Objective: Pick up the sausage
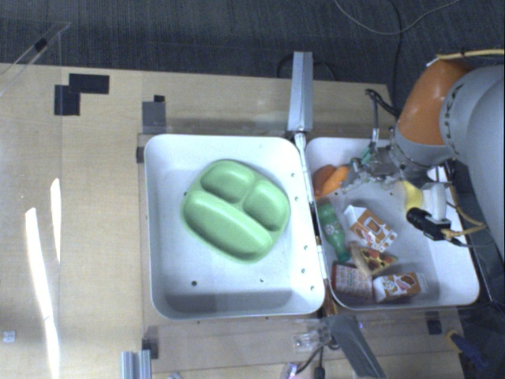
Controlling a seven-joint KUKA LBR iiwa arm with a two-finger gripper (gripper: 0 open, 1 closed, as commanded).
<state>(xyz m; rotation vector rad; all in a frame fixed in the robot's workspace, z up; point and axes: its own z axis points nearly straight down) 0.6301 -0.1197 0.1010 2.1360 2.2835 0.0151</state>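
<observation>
Far to the left of the gripper (364, 166), in the left bin (162, 235), a green divided plate (235, 208) lies flat, a little turned. Both bins stand on the wooden bench (79, 235). Just to the left of the gripper, in the right bin (465, 287), an orange round thing (330, 180) lies against the wall between the bins, and below it is a green bottle (331, 234).

The gripper is low at the back of the right bin; I cannot tell if it is apart or together, and I see nothing held in it. In front of it is a heap of small cartons (371, 229) and brown packets (353, 281). A small brownish piece there seems to be the sausage (367, 257), but I am not sure.

To the right of the gripper is a yellow thing (414, 195), and the grey arm (473, 125).
</observation>
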